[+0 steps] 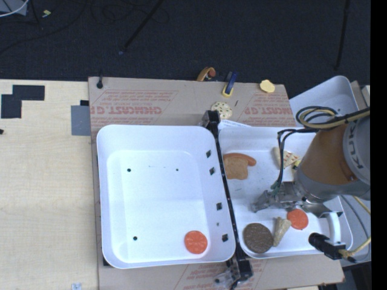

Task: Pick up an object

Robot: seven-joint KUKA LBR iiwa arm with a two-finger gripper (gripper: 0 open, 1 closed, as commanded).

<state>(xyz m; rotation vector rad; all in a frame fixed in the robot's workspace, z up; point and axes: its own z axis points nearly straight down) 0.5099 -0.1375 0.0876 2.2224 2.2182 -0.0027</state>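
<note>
Cardboard (157,104) lined the bench beneath both white bins. From the overhead camera we saw the gripper (269,199) low in the right bin (254,141), grasping nothing; whether it was open or closed we could not tell. Nearest lay a brown disc (258,237), a tan cone (281,229) and a red-orange piece (297,219). We judged a clean descent centred on one item would serve best, avoiding neighbours. An orange disc (196,241) sat in the left bin (121,186).
</note>
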